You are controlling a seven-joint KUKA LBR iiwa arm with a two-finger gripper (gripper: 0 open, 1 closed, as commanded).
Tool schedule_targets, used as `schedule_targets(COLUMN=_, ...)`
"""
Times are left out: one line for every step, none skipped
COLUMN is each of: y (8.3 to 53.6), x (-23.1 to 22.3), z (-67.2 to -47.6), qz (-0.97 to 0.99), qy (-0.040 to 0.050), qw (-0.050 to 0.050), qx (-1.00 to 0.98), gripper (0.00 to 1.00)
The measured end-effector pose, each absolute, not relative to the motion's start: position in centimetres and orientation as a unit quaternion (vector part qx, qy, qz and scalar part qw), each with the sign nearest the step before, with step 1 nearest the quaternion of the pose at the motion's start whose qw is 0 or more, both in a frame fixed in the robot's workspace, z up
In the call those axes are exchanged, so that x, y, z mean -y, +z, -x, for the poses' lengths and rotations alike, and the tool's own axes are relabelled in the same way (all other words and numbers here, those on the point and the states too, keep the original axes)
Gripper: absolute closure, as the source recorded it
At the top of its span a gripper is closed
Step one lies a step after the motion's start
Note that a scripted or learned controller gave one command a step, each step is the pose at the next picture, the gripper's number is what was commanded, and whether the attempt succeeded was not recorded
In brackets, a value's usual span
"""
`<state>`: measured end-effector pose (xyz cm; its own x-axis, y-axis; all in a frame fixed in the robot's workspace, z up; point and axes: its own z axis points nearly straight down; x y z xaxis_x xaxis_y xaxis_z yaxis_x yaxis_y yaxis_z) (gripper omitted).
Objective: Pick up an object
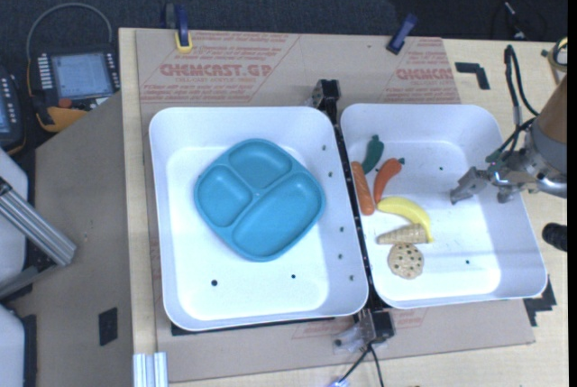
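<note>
Over the right bin's right half sits my gripper, reaching in from the right edge. My fingers stand spread apart, one tip toward the bin's middle and the other nearer my wrist, with nothing between them. White bin floor lies beneath, and no object touches me.

Items, right bin, all clustered along its left side, well apart from my gripper:
- yellow banana, lying across, nearest to me of the group.
- ice-cream cone, pale tan, just below the banana and touching it.
- round cookie, with dark chips, just below the cone.
- small orange-red pepper, with a green stem, tilted, above the banana.
- dark green piece, above and left of the pepper; what it is I cannot tell.
- orange carrot, lengthwise along the bin's left wall.

Items, left bin:
- blue divided plate, three compartments, flat on the floor near the bin's middle, turned at a slant.

Surroundings: both bins sit side by side on a brown board with red print, clamped at its far edge by a blue and yellow clamp and a blue clamp. A handheld control pendant with a screen lies off the board's far left corner.
</note>
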<state>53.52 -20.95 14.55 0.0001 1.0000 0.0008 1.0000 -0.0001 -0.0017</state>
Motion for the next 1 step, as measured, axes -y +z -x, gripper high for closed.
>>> schedule_targets(y=8.86, x=20.02, z=-52.88, qz=0.707, qy=0.0011, qw=0.004, qx=0.707, gripper=0.00)
